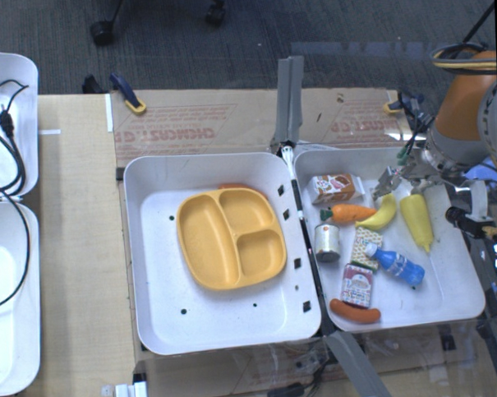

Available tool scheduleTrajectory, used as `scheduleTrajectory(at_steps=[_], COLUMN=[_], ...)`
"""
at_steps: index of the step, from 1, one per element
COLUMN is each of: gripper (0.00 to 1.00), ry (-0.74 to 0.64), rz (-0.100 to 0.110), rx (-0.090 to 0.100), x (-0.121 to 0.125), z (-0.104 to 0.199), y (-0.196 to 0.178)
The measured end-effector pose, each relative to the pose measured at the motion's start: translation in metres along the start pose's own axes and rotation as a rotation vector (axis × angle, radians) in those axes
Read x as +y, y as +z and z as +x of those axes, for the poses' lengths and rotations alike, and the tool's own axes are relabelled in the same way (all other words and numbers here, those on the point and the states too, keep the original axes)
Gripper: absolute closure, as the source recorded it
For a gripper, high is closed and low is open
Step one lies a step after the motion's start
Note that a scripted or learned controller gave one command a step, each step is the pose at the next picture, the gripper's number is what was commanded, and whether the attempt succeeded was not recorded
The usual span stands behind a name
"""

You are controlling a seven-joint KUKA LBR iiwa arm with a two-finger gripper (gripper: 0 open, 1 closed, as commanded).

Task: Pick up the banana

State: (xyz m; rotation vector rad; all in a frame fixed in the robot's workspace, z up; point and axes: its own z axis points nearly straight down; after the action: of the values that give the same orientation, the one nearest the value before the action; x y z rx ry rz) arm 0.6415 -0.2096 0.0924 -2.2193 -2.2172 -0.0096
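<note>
Two shallow white bins are shown side by side on a cardboard-covered bench (196,122). By the left bin (153,263) a yellow divided plate (230,237) is held. The right bin (458,299) is crowded: a carrot (352,213), a small can (326,241), a snack packet (333,186), a dotted carton (365,248), a red-labelled box (357,286), a blue bottle (397,266), a sausage (355,313) and a yellow pepper-like item (416,219) are seen. The banana (380,215), short, curved and plain yellow, is laid near the bin's middle, touching the carrot and just beside the carton. The gripper (398,177) is positioned just above and right of it; how its jaws stand cannot be told.
</note>
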Motion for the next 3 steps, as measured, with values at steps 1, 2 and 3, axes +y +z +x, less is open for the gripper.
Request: scheduleTrajectory(at_steps=[1,2,3], gripper=[1.0,0.0,0.0], ry=[-0.002,-0.003,-0.202], rz=[-0.002,-0.001,-0.001], rx=[-0.006,-0.004,-0.001], x=[0.0004,0.0006,-0.0024], z=[-0.0016,-0.0003,-0.0059], y=[-0.0102,-0.01,-0.0015])
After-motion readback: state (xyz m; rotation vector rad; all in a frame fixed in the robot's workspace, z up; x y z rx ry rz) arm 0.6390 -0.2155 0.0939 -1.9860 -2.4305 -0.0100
